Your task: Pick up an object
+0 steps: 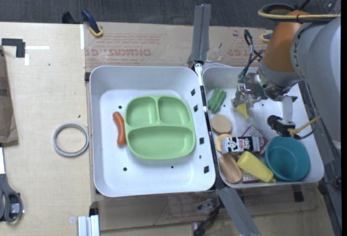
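Around the bins the counter (43,94) carries a ring of tape (56,141), a brown paper bag (6,104) at the left edge, scissors (10,205) at the lower left corner and a blue clamp (92,22) near the back, all well apart from the hand; a sheet of cardboard (135,48) lies under both bins

The left bin (103,121) holds a green divided plate (160,126) with an orange toy sausage (119,128) just beside its left rim

The right bin (303,121) is crowded. We see a green toy vegetable (217,99) by the left wall and a round tan disc (221,123) in front of it. Nearer the front lie a small carton with black and white patches (238,145), a yellow bottle (256,167) on its side, a tan bread-like piece (229,168) and a teal bowl (287,158) standing upright at the right. The bottle touches the bowl and the carton sits just behind it

The arm (320,50) reaches in from the right, orange band (279,48) uppermost, and bends down so that the hand (246,96) is over the back of the right bin, between the green vegetable and the bowl. A small yellow piece (242,110) shows right at its lower end; we cannot tell whether the hand grips it, nor how far the hand is open
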`<action>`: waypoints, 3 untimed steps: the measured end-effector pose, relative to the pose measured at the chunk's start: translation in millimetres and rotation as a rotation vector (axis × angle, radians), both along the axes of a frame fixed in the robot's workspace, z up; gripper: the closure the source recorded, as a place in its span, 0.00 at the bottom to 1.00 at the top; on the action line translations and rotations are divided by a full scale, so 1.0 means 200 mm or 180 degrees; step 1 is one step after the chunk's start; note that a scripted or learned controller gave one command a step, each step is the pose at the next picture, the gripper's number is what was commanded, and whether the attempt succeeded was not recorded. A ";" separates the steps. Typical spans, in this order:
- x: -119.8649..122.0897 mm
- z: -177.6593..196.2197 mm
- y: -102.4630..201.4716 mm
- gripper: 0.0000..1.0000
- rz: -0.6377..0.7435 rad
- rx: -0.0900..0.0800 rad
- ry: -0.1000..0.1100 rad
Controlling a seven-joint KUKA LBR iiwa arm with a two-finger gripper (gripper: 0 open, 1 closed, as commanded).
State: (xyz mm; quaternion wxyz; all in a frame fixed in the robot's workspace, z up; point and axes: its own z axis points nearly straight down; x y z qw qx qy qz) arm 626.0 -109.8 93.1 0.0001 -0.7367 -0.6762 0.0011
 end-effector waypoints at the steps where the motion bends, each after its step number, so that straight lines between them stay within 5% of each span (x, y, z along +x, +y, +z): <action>1: 0.14 -0.01 0.08 1.00 -0.0977 -0.0002 0.0027; 2: 0.02 0.96 0.26 1.00 -0.1351 -0.0005 0.0002; 3: -0.15 0.62 0.25 1.00 -0.1472 -0.0006 0.0007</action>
